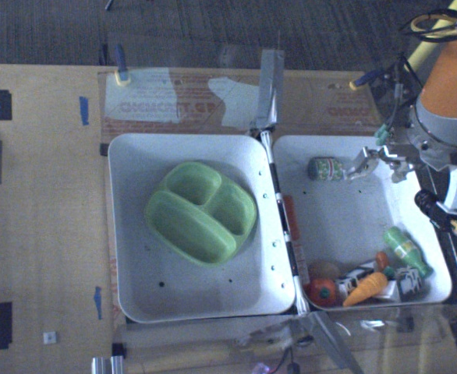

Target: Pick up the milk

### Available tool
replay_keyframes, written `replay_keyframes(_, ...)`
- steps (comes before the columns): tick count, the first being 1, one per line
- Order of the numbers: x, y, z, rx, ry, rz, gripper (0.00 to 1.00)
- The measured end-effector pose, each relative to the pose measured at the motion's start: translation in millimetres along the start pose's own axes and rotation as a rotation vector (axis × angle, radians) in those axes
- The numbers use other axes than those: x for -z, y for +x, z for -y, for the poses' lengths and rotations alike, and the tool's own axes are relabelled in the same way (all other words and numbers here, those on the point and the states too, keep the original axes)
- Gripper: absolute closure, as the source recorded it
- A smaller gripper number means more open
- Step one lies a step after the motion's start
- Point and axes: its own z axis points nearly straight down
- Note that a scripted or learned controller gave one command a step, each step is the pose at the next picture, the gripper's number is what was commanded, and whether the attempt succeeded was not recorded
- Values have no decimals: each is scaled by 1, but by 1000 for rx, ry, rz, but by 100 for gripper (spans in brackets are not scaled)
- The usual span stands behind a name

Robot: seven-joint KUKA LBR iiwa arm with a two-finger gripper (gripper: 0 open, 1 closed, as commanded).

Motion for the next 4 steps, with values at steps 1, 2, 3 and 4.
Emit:
replay_keyframes(1,-123,37,61,-223,2,0,0)
replay_keyframes(2,-113,36,61,-226,0,0,100)
replay_keyframes(3,-43,115,90,-488,1,1,100)
replay_keyframes(4,-31,186,99,-463,1,0,100)
